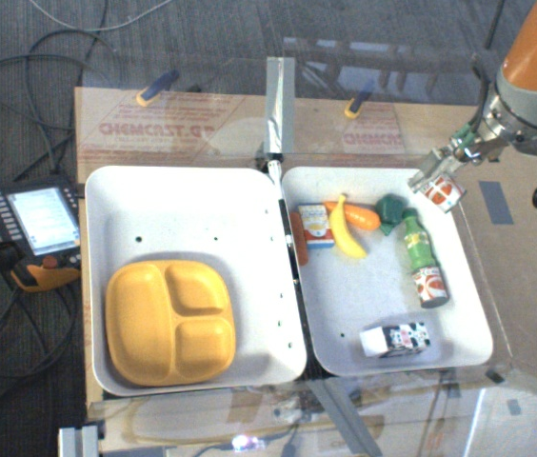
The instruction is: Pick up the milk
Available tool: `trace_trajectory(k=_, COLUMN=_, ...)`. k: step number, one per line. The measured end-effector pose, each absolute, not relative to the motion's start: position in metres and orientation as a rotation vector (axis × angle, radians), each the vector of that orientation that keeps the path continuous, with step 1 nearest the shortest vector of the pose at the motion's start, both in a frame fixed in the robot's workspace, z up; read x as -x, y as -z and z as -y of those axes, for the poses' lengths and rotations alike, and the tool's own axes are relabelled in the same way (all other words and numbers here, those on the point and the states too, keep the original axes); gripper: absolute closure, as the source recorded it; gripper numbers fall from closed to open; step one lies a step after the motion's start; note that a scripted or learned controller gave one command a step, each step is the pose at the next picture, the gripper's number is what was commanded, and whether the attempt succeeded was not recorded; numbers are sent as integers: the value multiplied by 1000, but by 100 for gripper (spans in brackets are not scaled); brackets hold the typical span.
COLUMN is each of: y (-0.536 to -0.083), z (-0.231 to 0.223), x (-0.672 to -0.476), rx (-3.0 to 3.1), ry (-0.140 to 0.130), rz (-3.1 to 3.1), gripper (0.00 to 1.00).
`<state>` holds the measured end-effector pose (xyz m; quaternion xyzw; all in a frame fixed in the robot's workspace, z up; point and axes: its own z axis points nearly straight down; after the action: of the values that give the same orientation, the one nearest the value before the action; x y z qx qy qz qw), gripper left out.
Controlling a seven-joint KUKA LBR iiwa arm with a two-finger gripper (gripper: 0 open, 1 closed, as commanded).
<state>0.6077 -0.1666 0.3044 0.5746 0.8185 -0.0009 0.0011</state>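
Camera view looked down on the desk (116, 131) with two white bins side by side. The milk (397, 339), a small white carton with black patches, lay on its side near the front edge of the right bin (459, 346), well apart from everything else in it. Farther back in that bin a green bottle (421, 260) with a red label lay lengthwise near the right wall. Behind it a cluster sat close together: a banana (348, 233), an orange carrot (361, 217) lying across the banana's far end, a dark green vegetable (392, 208) just beside the carrot, and a small box (314, 224) with an orange and blue face touching the banana's left side. A thin red item (298, 239) lay along the bin's left wall; what it was could not be made out.

The left bin (116, 198) held a yellow divided tray (170, 322) in its front part.

The arm's gripper (437, 187) was over the far right corner of the right bin, well apart from the milk. A small red and white can (443, 193) appeared between the fingers, so they seemed to be grasping it. A handheld controller (29, 222) with a lit screen lay on the floor to the left of the desk.
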Motion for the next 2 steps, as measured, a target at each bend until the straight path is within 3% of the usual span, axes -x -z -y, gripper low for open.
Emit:
trace_trajectory(k=1, y=-236, z=119, x=-590, rx=-1458, ry=1, rz=-2783, gripper=100)
trace_trajectory(k=2, y=-201, z=150, x=-538, rx=-936, ry=0, rz=-2999, gripper=100)
